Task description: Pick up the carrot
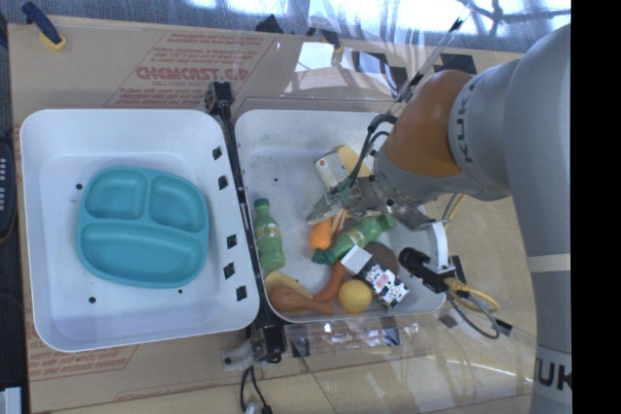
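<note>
The orange carrot (321,234) lies near the middle of the right bin (281,145). A green bottle (357,236) lies across it, and an orange tapered end (334,281) shows below that bottle. My gripper (338,205) is low in the bin, just above and to the right of the carrot's thick end, close to it or touching it. The grey wrist and orange band (427,136) rise behind it to the right. I cannot see the carrot between the fingers.
Crowded around the carrot are a second green bottle (269,236) by the bin's left wall, a yellow lemon (355,296), a cow-patterned carton (387,285), a tan piece (291,297) and a yellow-white item (338,166). The left bin (49,305) holds a teal divided plate (144,226).
</note>
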